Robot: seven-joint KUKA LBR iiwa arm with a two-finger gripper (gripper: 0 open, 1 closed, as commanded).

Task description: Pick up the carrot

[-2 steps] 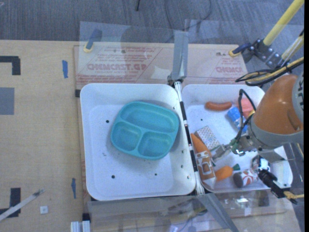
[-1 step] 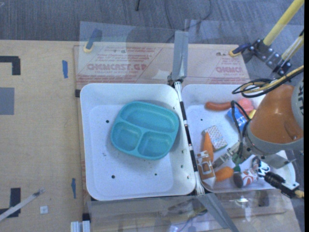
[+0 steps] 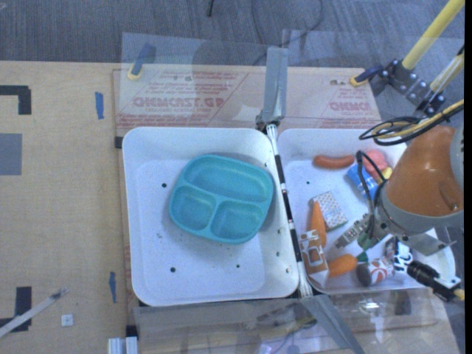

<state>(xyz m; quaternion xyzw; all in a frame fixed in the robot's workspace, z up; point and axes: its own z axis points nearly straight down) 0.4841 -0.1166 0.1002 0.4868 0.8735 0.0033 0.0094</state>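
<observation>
At the near edge of the right bin (image 3: 413, 287) lies a stubby orange piece (image 3: 341, 265); I cannot tell what it is. Just beyond it, the gripper (image 3: 360, 234) hangs low over the bin's middle, under the arm's orange band. Whether it is wide or narrow cannot be told, since the wrist hides it.

The carrot (image 3: 317, 223), as I judge the slim tapered orange thing to be, lies to the gripper's left, near the wall between the two bins. Its long axis runs near to far, tilted a little. A small patterned box (image 3: 330, 209) sits just beside it on the right, between carrot and gripper. The coming move likely calls for a short shift left. Farther back lies a sausage (image 3: 334, 161).
</observation>
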